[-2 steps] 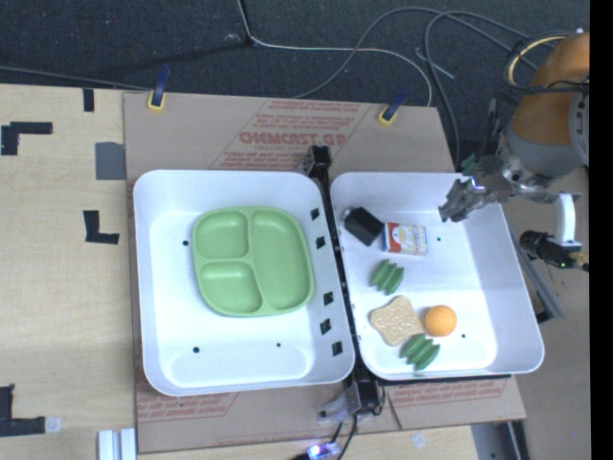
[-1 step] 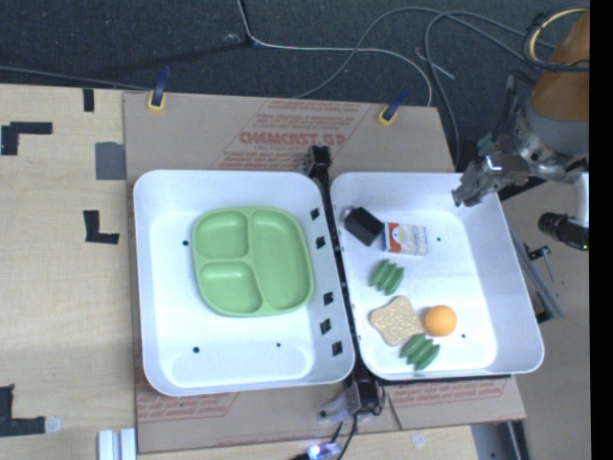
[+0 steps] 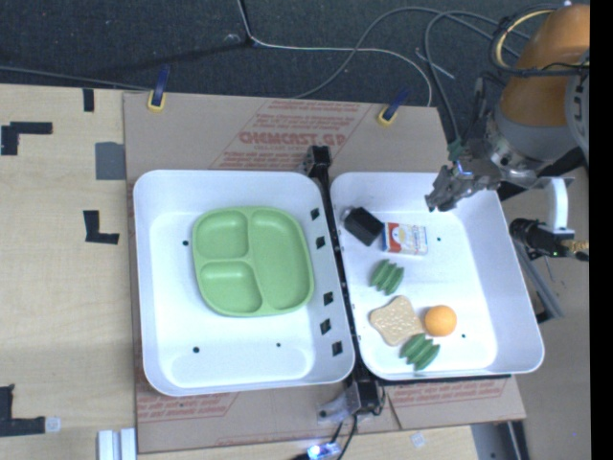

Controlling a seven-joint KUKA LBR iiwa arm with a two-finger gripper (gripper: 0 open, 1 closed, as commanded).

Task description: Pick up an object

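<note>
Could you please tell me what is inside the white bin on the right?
The right bin holds a black block, a small carton, two green pods, a slice of toast and an orange. The gripper covers its upper edge.

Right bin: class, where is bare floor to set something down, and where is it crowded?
In the right bin, bare floor lies right of the carton and orange. Crowded: its left half, black block down to the cracker.

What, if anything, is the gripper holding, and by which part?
Nothing. The gripper hangs over the right bin's far edge with no object between its fingers; the small carton lies apart from it on the bin floor.
</note>
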